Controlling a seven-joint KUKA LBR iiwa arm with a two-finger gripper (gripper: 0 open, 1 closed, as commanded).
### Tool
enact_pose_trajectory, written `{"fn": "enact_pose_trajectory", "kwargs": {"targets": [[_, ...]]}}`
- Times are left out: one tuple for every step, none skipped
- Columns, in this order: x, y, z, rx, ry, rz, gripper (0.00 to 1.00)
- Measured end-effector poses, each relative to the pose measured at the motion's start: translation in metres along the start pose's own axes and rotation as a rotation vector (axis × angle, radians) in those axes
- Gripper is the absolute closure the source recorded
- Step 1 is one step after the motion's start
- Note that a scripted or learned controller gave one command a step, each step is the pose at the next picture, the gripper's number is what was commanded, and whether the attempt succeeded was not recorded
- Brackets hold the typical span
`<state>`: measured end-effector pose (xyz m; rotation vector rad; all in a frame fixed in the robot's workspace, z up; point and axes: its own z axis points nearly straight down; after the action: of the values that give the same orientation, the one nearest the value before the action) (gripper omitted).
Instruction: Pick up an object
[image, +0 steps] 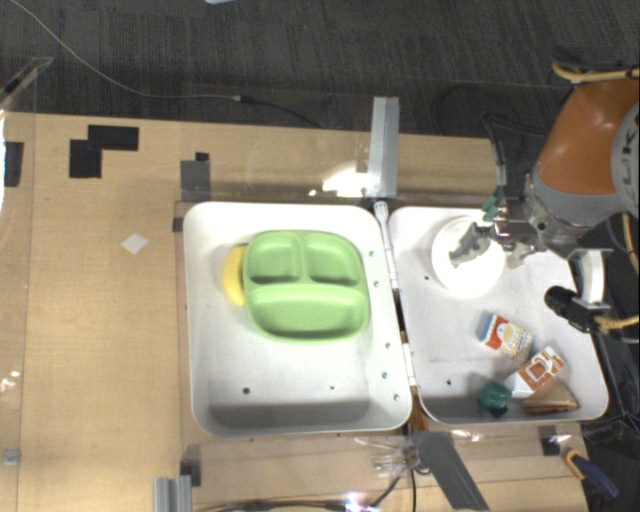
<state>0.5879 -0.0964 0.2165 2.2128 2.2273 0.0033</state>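
Gripper (487, 243) over white plate (462, 262) (rt bin)

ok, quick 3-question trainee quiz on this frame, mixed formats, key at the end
1. True or false: the green divided tray lies in the right bin.
2. What sits under the tool? A) white round dish B) dark green object C) yellow object
3. Fill in: the yellow object pokes out from the tray's ___ edge in the camera view.

Key: 1 false, it lies in the left bin. 2 A. 3 left.
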Motion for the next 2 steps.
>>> {"fn": "enact_pose_trajectory", "kwargs": {"targets": [[-0.04,-0.04,0.121,-0.003,0.0,0.212,0.0],[-0.07,-0.099,0.128,-0.009,-0.004,0.117,0.0]]}}
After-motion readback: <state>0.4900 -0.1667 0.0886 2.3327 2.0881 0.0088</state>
